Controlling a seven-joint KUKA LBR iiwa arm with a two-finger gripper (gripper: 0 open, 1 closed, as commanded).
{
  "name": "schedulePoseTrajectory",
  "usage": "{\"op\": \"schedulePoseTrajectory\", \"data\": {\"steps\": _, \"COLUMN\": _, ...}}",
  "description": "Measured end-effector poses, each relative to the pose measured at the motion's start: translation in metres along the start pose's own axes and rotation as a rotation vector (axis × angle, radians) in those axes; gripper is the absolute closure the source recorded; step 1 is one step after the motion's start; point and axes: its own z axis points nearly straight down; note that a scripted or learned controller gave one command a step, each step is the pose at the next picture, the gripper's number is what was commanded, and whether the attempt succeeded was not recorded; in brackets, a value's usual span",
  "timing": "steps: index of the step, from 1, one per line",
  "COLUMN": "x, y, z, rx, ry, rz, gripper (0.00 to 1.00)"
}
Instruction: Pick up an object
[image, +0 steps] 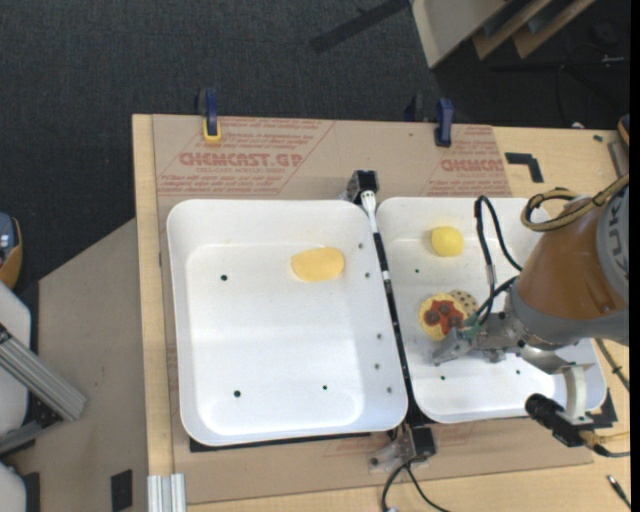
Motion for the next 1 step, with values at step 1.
{"op": "schedulePoseTrajectory", "data": {"steps": 1, "x": 0.0043, "y": 0.0692, "z": 0.0027, "rx": -0.022, "ry": -0.010, "rz": -0.001, "gripper": 0.00}}
